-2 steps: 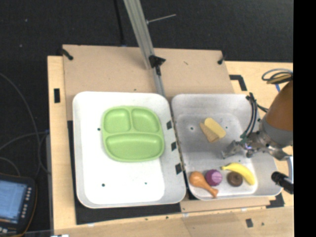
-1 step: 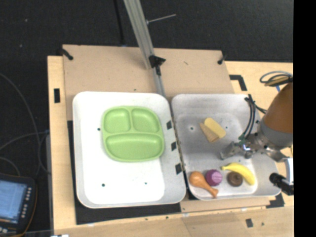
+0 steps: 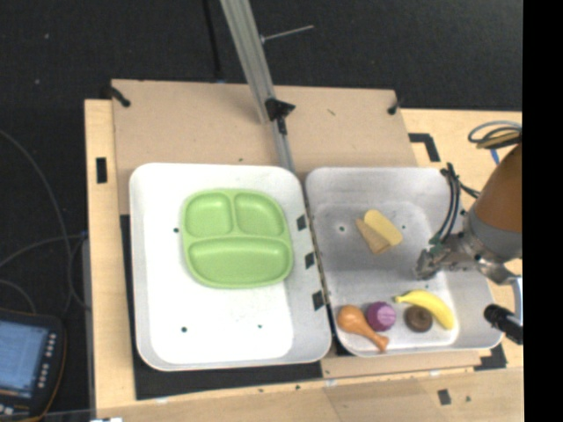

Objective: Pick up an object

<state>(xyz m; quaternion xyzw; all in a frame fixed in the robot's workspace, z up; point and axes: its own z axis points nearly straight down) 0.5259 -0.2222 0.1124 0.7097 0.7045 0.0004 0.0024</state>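
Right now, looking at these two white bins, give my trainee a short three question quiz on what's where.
1. True or false: the green three-compartment plate lies in the left white bin.
2. Which thing lies nearest the two-finger gripper? A) yellow banana B) orange pear-shaped toy C) green plate
3. Fill in: the tan wedge-shaped block lies in the ____ white bin.

Key: 1 true; 2 A; 3 right. Also in the right bin are a purple round toy and a dark brown round piece, both beside the banana.
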